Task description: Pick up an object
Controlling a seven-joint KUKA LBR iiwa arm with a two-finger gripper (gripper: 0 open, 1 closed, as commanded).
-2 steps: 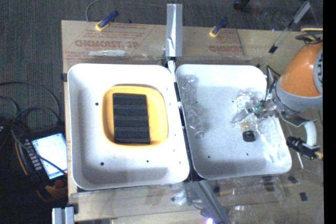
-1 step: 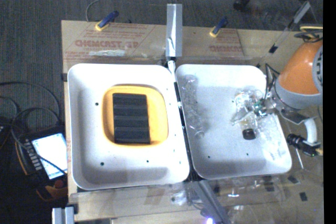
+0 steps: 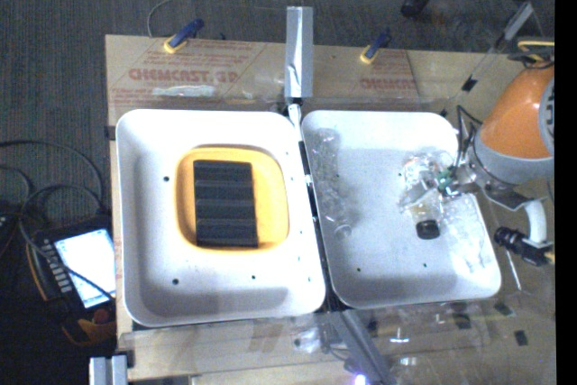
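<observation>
Black and small, an object (image 3: 427, 228) is seen in the right bin (image 3: 379, 284), just beside the gripper (image 3: 440, 183), toward the view's lower edge. The gripper's state cannot be told.

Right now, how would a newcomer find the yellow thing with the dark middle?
Look at the left bin of the two white ones. Near its middle lies a rounded yellow tray with a black ribbed block on it. Nothing else in either bin is yellow; the right bin holds clear plastic bits.
</observation>
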